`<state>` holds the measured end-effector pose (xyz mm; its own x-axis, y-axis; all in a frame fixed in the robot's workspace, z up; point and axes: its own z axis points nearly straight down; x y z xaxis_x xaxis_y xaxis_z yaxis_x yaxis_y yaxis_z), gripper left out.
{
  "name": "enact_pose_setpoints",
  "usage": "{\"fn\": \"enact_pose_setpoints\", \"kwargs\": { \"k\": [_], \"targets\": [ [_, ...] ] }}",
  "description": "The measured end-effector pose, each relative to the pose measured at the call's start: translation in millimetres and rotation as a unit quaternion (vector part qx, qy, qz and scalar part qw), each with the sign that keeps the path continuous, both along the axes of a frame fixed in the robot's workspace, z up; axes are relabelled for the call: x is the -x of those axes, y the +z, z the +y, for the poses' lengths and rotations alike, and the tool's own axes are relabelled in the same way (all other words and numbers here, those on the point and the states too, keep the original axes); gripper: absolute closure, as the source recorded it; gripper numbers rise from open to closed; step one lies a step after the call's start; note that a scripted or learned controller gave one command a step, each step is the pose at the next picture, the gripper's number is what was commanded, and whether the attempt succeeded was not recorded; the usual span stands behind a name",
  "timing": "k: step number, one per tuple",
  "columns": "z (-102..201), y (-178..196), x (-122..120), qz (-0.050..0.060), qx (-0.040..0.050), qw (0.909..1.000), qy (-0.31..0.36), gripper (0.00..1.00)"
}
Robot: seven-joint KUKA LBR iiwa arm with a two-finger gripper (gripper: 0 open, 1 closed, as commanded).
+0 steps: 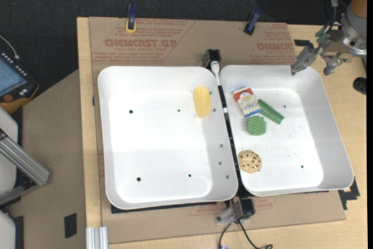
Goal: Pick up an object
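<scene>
In the right bin (pixel 326 125) lie a small red, white and blue carton (pixel 246 102), a green bar (pixel 270 112), a round green studded piece (pixel 256 125) and a round cookie (pixel 249 161). A yellow oblong piece (pixel 202 101) rests in the left bin (pixel 116 125), near its right wall. My gripper (pixel 317 60) hangs over the right bin's far right corner, apart from all the objects. Its two fingers are spread wide with nothing between them.
Both white bins sit on a brown cardboard sheet (pixel 175 38) held by blue clamps (pixel 132 17) at the back edge. A black bracket (pixel 211 58) stands between the bins at the back. Dark floor surrounds the bench.
</scene>
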<state>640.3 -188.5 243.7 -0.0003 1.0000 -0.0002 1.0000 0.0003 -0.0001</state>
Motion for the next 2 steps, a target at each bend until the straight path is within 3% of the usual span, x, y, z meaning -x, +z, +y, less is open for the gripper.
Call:
{"fn": "enact_pose_setpoints", "kwargs": {
  "k": [1,2],
  "targets": [
    [43.2,-159.1,91.4,0.004,-0.0022,1.0000,-0.002,0.00],
    [27.7,-46.5,153.2,-0.003,0.0012,1.0000,-0.002,0.00]
  ]
}}
